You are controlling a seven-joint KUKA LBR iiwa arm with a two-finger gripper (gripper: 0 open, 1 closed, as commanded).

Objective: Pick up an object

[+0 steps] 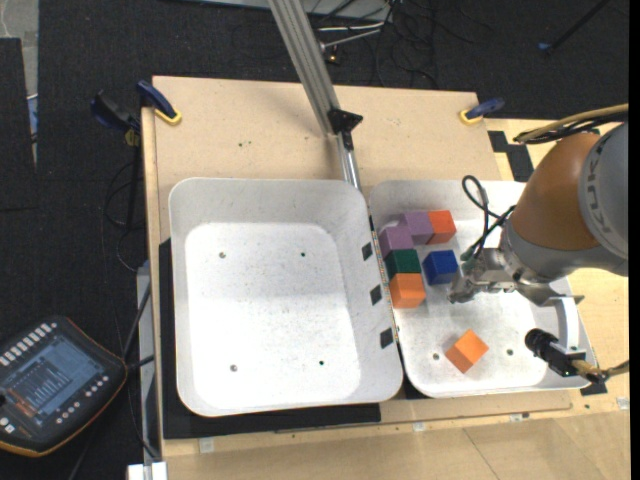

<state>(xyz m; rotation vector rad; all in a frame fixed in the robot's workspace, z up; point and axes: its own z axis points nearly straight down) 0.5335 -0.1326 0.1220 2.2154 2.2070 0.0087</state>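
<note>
Bins side by side on the bench: we read them from left to right. The left bin [270,298] has a speckled white floor and a raised rim; the right bin [500,368] carries every candidate for the pick.

Against the left wall of the right bin, toward its far corner, we see a tight cluster of small blocks. It comprises a purple block [397,236] and a second purple block [417,226], an orange-red block [441,225] beside them, a green block [404,261] and a blue block [440,266] in the next row, and an orange block [407,290] nearest the near edge. A lone orange cube [466,351] sits tilted near the bin's near edge, well apart from the cluster.

The gripper [465,286] hangs just beside the blue block, on its right — whether its jaws are spread or closed we cannot tell, and nothing shows between them.

We judge the blocks to be light, stiff and smooth-sided, neither fragile nor deformable, so a firm pinch across two opposite flat faces should serve. Clustered blocks touch their neighbours, leaving little room for a finger. The lone cube offers free faces on all sides — the easier hold, provided the jaws align with its rotated faces rather than its corners, where it could slip.
</note>
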